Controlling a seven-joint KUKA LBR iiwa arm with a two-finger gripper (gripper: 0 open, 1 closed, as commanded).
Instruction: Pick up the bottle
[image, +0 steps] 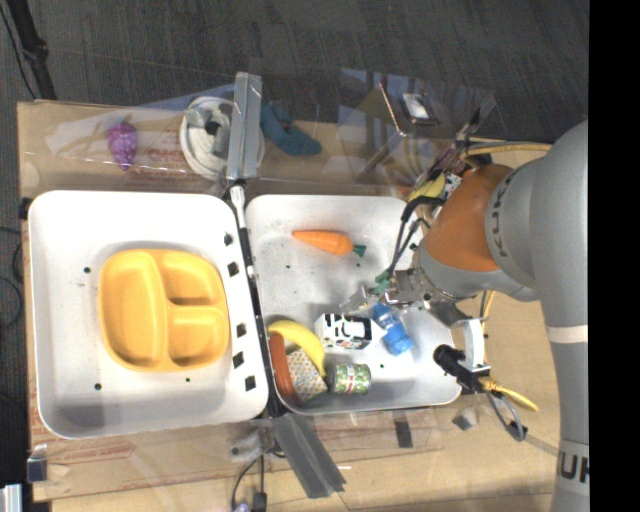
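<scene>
The gripper (383, 296) hangs low in the right bin (300, 215); I cannot tell how it is set. The blue bottle (392, 330) lies just below it on the white floor. A carrot (323, 241) is up and left of it, a banana (298, 340) and can (350, 378) down-left. The left bin (60, 215), well left, holds a yellow tray (165, 307). Dark carpet (300, 40) lies beyond the bench.
</scene>
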